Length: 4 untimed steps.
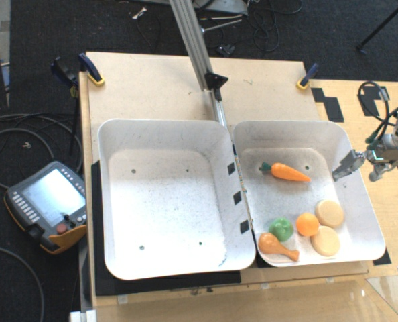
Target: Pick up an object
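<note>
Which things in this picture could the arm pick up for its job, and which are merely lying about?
Belong to the job:
carrot
green toy
orange ball
two pale rounds
drumstick
right bin
gripper

Lying about:
left bin
handheld controller
clamps
floor cables

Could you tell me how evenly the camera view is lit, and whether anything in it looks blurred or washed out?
In the camera view, light is soft and even, with faint shadows under the carrot; the right bin and left bin look bright but keep their speckles; the pincer at the right edge is slightly soft.
</note>
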Motion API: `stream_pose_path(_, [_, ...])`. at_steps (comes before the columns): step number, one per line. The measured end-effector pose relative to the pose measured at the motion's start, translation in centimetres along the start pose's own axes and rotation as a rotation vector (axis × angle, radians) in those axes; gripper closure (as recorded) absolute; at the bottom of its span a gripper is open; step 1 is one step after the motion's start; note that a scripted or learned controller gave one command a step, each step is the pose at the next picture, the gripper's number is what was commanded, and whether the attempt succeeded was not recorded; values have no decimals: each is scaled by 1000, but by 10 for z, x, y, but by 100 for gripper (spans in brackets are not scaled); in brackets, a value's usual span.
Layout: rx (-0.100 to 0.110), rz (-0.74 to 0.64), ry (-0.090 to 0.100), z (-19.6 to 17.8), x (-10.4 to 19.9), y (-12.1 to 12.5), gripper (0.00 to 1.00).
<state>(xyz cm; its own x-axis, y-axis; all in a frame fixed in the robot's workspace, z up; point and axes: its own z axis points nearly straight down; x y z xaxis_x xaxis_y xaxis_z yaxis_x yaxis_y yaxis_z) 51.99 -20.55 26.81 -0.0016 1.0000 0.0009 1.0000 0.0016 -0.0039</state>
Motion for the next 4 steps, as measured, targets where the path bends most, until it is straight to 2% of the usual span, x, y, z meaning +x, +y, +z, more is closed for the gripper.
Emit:
stream_pose_path(1, [-4, 0, -1, -2, 0, 1, 0])
stream_pose_path(2, [2, 3, 0, 59, -7, 0, 0])
stream_pose_path(3, [1, 2, 1, 105, -3, -6, 0])
stream_pose_path(4, [-4, 0, -1, 157, 4, 3, 0])
